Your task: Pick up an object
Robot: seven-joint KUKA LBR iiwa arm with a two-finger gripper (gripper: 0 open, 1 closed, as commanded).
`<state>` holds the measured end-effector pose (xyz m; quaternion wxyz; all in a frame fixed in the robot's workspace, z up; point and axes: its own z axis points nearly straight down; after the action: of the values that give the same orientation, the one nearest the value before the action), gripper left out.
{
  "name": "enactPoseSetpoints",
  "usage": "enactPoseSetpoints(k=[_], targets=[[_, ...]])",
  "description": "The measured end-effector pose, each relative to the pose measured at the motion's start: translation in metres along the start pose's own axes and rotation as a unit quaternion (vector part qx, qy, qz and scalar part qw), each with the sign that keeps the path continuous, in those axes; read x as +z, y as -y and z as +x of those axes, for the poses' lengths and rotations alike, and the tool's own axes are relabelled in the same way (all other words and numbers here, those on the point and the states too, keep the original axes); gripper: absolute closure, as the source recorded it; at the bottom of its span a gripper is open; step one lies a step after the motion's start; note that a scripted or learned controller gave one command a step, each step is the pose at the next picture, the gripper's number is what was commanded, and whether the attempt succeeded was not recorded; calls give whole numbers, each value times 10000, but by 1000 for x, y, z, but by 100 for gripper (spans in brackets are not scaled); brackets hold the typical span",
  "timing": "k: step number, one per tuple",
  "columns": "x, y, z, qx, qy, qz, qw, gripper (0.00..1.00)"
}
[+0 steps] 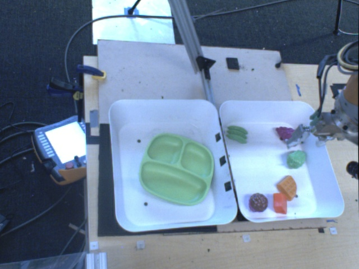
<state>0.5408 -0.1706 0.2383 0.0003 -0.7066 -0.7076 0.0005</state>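
Six small pieces to choose from in the right bin [263, 110], left to right: green pod [236, 133] near the divider, dark round piece [258, 202] at the front wall, red block [280, 203] just beside it, purple piece [285, 132], orange piece [286, 186], green lump [296, 159]. Gripper [298, 135] poised just right of the purple piece, at the bin's far right side; impossible to tell how far open, or whether anything is in its grasp. Likely best to take the purple piece as nearest: centre over it, come straight down, close only once it sits squarely in the grasp, then lift slowly. Worth minding the green lump close below, liable to be nudged, and the right wall near the wrist. Elsewhere, from the left: handheld controller [61, 147] with lit screen off the bench, left bin [126, 129] holding a green divided plate [177, 168], slanted metal pole [188, 29] behind the bins; none of it in the way.
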Motion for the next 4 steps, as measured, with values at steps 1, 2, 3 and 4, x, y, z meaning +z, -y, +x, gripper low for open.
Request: enactPoseSetpoints(k=[1,2,3,4], targets=[[60,-2,-6,2,0,-2,10000,0],[101,-3,-5,0,0,-5,10000,0],[89,-4,-5,-3,6,-26,10000,100],[35,-1,4,-17,4,-29,10000,100]])
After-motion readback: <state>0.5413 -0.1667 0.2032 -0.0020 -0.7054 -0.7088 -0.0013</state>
